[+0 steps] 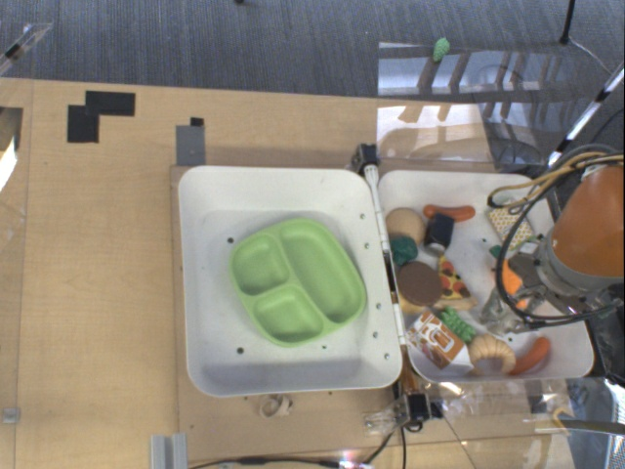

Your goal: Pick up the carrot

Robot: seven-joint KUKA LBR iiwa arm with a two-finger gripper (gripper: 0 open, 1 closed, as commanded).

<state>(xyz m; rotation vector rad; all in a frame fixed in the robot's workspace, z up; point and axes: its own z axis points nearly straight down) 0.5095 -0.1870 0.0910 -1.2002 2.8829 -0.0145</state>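
Here, two white bins side by side on a wooden bench. In the left bin (205, 262), just a green plate (296, 281) with three compartments. In the right bin (576, 364), many toy foods: a brown disc (421, 282) near the left wall, a small printed box (435, 340) at the near left corner, a pale bread roll (493, 353) at the near wall, a long orange-red piece (449, 211) at the far side and another (533, 355) at the near right. Reaching in from the right, the grey arm (591, 233) with its orange band, low over the right half of this bin. Below it, the claw (506, 311). Not possible to tell how far open, or whether gripping anything. Tight against the claw on its far side, a bright orange curved piece, most likely the carrot (507, 281), partly hidden by the metal parts.
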